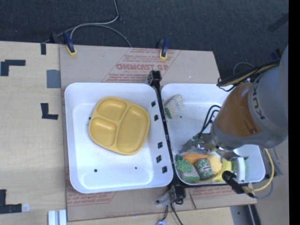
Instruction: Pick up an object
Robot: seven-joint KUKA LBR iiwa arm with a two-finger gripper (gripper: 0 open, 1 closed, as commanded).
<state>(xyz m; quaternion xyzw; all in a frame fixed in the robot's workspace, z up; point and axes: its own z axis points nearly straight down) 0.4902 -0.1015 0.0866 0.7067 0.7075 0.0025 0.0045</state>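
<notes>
Bench and floor — overhead view

Cardboard sheet (140,67) clamped on a pale wooden benchtop (26,125); dark carpet (187,13) beyond, crossed by a cable (101,23).

Single fixed camera sitting above bench (28,125), looking down at slant; taking in both white bins, left bin (75,139) and right bin (197,93), at moderate range; arm (248,111) entering from right edge.

Arm (253,111) hides right bin (187,121) middle, jaws.
</notes>
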